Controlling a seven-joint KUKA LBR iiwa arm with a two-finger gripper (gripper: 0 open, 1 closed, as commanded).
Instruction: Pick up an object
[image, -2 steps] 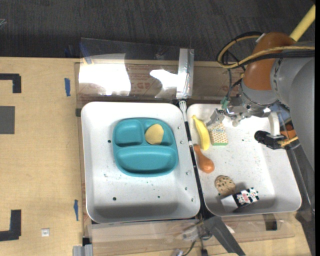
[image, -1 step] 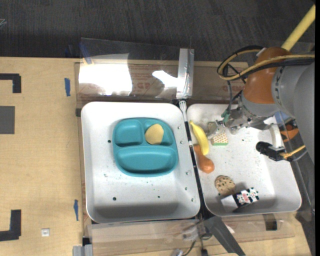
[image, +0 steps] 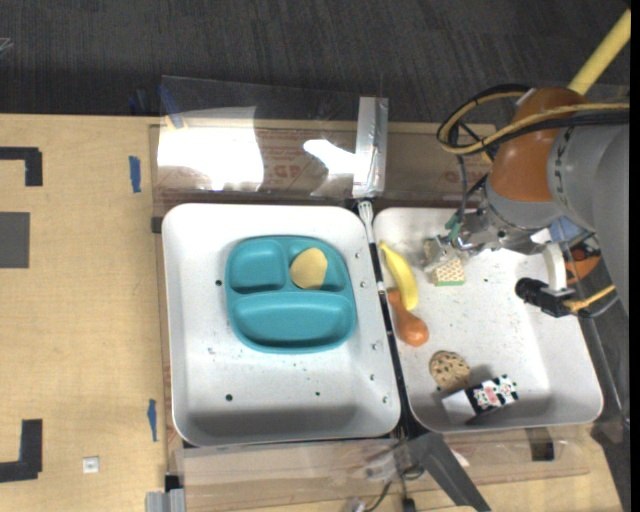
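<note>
Hovering in the right white bin (image: 560, 390), our pincer (image: 452, 243) hung just above the small waffle-patterned wafer (image: 450, 270); its grip we couldn't tell. We feared it nudging the yellow banana (image: 401, 277) nearby.

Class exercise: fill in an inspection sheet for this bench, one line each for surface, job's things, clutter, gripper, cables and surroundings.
Surface: two white bins, left bin, right bin, speckled.
Job's things: banana, carrot, cookie, waffle piece, black-and-white box in right bin.
Clutter: teal divided plate holding a yellow lump, left bin.
Gripper: gripper low over the waffle piece.
Cables: yellow and black loops at the wrist.
Surroundings: wooden bench, dark carpet.
</note>
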